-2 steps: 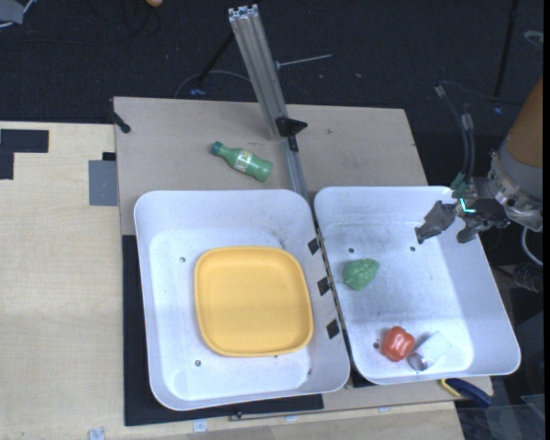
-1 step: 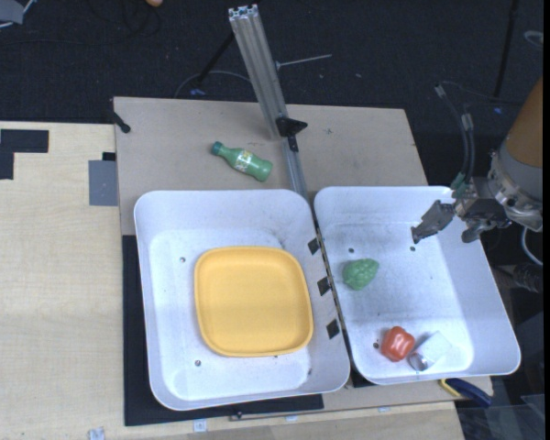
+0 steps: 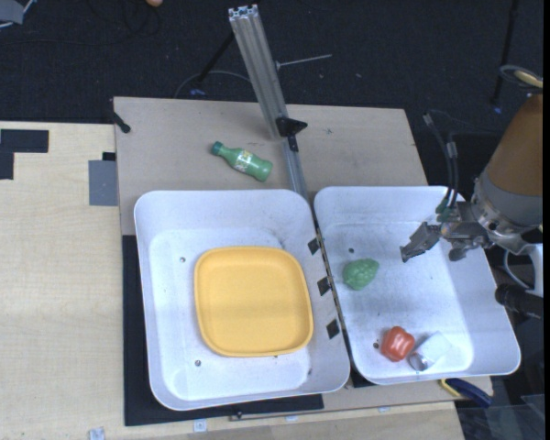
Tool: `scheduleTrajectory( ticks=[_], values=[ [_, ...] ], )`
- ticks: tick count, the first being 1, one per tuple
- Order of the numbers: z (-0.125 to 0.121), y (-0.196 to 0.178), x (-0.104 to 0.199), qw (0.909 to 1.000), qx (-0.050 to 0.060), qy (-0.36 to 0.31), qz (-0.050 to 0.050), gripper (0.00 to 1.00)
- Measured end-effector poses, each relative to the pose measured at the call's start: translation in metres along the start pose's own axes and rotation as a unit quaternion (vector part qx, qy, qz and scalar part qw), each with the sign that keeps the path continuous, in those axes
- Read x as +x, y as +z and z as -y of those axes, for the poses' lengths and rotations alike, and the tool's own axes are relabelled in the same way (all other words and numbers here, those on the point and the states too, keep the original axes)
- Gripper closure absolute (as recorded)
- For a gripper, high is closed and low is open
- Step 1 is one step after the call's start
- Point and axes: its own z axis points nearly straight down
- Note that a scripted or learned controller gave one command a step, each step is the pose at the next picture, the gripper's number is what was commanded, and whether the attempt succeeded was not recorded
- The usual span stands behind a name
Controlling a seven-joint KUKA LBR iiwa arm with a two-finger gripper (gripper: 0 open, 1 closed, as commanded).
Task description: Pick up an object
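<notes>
In the right bin (image 3: 385,211) a green lumpy object (image 3: 360,273) lies near the left wall, at mid-depth. A red object (image 3: 397,343) sits close to that bin's front edge, with a small grey-and-clear item (image 3: 423,356) touching its right side. My gripper (image 3: 438,243) hovers over the right part of this bin, to the right of the green object and apart from it. Its two dark fingers are spread and open, with nothing between them.
The left bin (image 3: 156,223) holds a square yellow plate (image 3: 253,300). A green bottle (image 3: 242,160) lies on the bench behind the bins. A slanted aluminium rail (image 3: 263,62) rises behind the gap between the bins. Cables run at the right edge.
</notes>
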Motion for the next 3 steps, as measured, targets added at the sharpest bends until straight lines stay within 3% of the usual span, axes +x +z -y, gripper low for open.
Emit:
scheduleTrajectory(
  ticks=[2, 3],
  values=[
    [-0.003, 0.087, 0.002, 1.0, -0.001, 0.0, 0.0, 0.0],
    [-0.004, 0.075, 0.0, 1.0, -0.002, 0.001, 0.0, 1.0]
  ],
)
